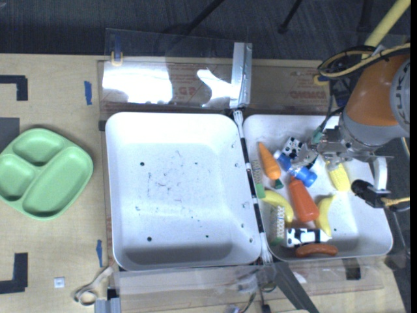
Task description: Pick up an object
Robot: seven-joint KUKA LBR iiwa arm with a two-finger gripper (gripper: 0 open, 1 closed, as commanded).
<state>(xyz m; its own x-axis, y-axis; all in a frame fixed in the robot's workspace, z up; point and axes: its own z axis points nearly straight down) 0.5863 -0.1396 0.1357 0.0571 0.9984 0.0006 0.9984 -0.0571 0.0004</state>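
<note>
Red sausage [316, 250] lies lowest; tool [324, 150] over toys, grip state unclear.

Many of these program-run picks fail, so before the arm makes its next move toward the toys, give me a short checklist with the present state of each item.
1. Objects within the arm's bin: ok. The right bin holds a carrot, an orange bottle, a blue piece and more.
2. Pincer over that bin: ok, above its upper middle, near the blue piece.
3. Something already held: cannot tell; the wrist hides the fingertips.
4. Target isolated: not ok. The toys lie crowded and touching, so a clean grasp looks doubtful.
5. Easier pick available: ok. The yellow piece lies somewhat apart.
6. Drop space: ok. The left bin has open floor.
</note>
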